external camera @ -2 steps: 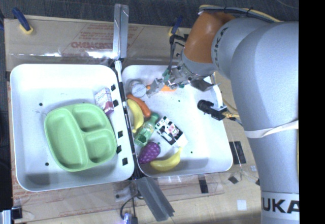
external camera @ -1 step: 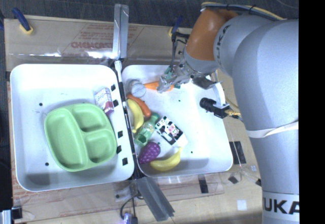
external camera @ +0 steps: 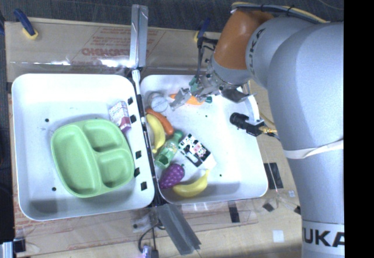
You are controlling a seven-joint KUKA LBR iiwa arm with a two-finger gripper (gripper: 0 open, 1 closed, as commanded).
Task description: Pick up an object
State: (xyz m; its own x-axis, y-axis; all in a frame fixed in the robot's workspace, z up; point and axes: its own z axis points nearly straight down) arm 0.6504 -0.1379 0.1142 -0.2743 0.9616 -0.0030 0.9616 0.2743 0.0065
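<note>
Nearby, gripper [external camera: 193, 94] (jaw state unclear) hangs over right bin [external camera: 245, 163]; bananas [external camera: 155, 131], grapes [external camera: 172, 175] crowd leftward.

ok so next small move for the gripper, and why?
Probably a short drop straight down. The gripper sits at the far end of the right bin, right over a small orange piece, while the bananas and grapes lie at the near end. Whether it holds anything can't be told.
</note>
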